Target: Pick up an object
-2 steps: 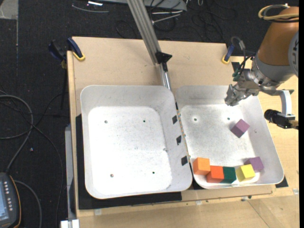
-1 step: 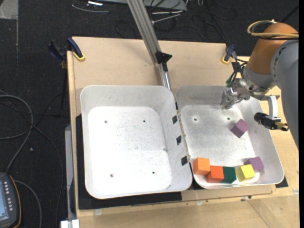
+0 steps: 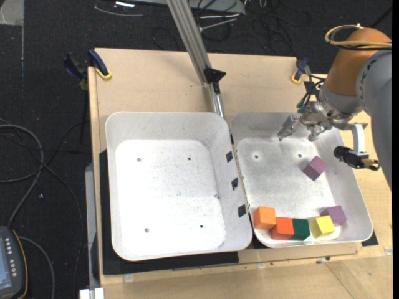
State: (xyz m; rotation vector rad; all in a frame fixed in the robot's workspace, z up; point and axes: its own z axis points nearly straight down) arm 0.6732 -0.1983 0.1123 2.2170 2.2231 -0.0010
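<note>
Nothing picked up yet, arm is just hanging over the right bin

The gripper [image 3: 299, 129] sits above the far end of the right bin [image 3: 262, 126] with its fingers apart and nothing between them. The closest candidate is a purple block [image 3: 313, 167] lying by itself just in front of it. The rest sit in a row against the near wall: orange cube [image 3: 265, 217], red [image 3: 284, 227], green [image 3: 300, 228], yellow [image 3: 322, 225], another purple [image 3: 336, 214]. I'd say the whole grab is still to do.

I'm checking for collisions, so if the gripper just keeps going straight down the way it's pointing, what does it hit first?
Probably the bare floor of the right bin. The gripper hangs over its upper part; the purple block looks off to one side, though depth is unclear.
</note>
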